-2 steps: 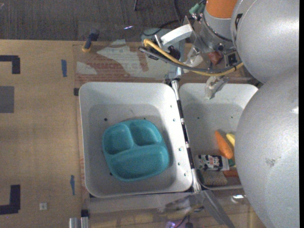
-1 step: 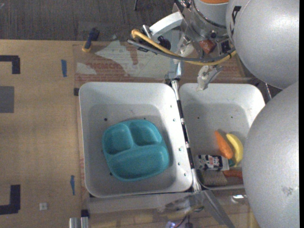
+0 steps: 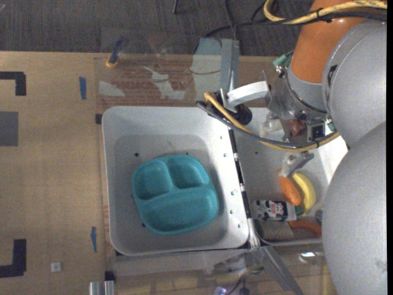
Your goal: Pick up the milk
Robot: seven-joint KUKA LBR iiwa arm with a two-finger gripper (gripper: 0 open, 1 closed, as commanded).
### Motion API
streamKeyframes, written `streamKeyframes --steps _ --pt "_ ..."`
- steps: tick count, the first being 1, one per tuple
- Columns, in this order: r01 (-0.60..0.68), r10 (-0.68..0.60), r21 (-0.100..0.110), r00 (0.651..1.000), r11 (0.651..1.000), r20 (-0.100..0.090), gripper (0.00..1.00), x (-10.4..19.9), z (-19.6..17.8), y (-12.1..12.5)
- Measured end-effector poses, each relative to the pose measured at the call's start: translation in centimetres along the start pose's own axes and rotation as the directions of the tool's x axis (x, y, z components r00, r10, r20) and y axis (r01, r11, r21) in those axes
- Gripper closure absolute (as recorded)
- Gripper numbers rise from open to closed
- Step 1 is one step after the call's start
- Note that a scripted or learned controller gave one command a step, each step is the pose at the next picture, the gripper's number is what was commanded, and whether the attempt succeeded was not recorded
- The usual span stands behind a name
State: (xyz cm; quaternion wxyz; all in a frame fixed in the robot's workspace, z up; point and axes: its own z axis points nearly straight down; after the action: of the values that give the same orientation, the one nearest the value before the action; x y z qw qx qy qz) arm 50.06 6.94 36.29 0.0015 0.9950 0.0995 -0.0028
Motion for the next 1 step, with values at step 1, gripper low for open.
streamKeyframes --steps 1 --pt "0.063 -0.063 0.002 0.998 0.998 0.002 0.00 -1.22 -6.92 20.24"
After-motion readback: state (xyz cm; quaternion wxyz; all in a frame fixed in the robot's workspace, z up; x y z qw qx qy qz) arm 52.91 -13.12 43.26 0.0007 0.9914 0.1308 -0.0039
